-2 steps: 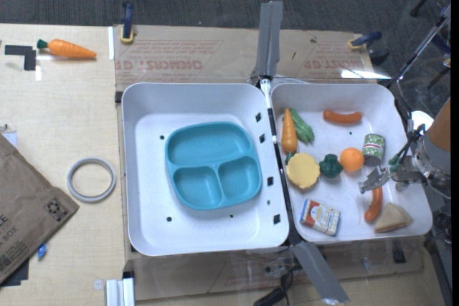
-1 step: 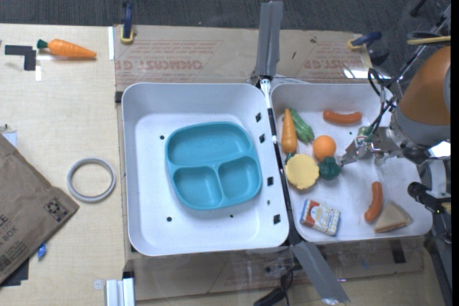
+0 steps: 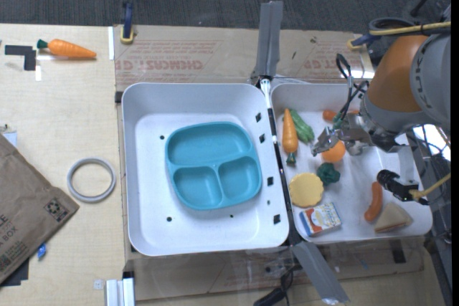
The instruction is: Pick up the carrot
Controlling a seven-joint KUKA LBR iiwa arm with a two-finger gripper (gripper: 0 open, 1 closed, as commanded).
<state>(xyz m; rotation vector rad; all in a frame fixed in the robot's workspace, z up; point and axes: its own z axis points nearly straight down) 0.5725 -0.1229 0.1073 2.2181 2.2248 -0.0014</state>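
From above, the grey arm with its orange band reaches in from the right and its hand hangs low over the right white plastic bin, just beside a small round orange fruit, though I cannot tell whether it is released or clenched. The task's orange toy carrot with a green stem lies lengthwise near that bin's left wall, touching a green pea pod, above a yellow round disc, a dark green broccoli floret and a small printed carton. The left white bin holds a teal three-compartment plate, and a second orange carrot lies on the bench at far left, well apart from the bins.
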